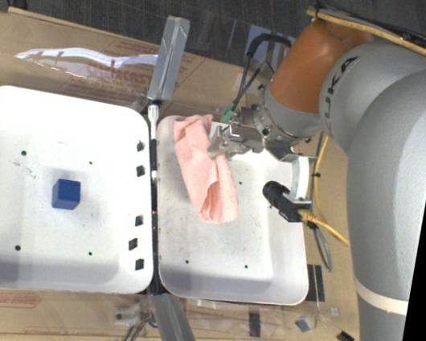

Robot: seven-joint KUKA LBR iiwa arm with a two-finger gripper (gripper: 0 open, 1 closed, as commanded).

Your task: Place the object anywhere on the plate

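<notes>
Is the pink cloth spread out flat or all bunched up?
Bunched up. The pink cloth lies in a crumpled, folded strip in the right bin, with the gripper at its upper end.

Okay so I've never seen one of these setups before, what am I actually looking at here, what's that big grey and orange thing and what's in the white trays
The big grey and orange thing is a robot arm, seen by one camera fixed above the bench, looking down at a slant. The arm comes in from the right of the picture. At its tip is a gripper, a small two-finger claw for picking things up.

Below it are two shallow white bins side by side. The left bin has a small blue cube lying on its floor, well away from the arm. The right bin has a crumpled pink cloth. The gripper sits right at the cloth's upper part, but the picture cannot settle whether it has actually caught hold of it.
</notes>
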